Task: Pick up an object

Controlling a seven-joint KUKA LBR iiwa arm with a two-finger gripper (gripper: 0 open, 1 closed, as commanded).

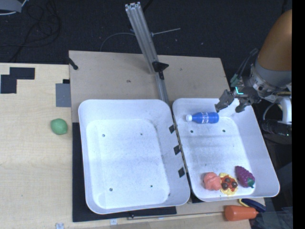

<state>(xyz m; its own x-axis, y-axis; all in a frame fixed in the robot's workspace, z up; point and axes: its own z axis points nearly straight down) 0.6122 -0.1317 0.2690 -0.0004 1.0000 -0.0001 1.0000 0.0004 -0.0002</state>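
bench [33,128] with two bins [95,111], ball [59,126]

We see the arm [276,46] cut off by the right edge. The yellow toy [229,184] between the pink lump [211,181] and purple grapes [244,176] is too small to identify.

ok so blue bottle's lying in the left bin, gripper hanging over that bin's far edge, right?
Not quite. The blue bottle lies on its side in the right bin, near its far edge, not the left bin. The camera view shows this. The rest holds once you swap the bin: the gripper hangs over the right bin's far edge, beside the bottle.
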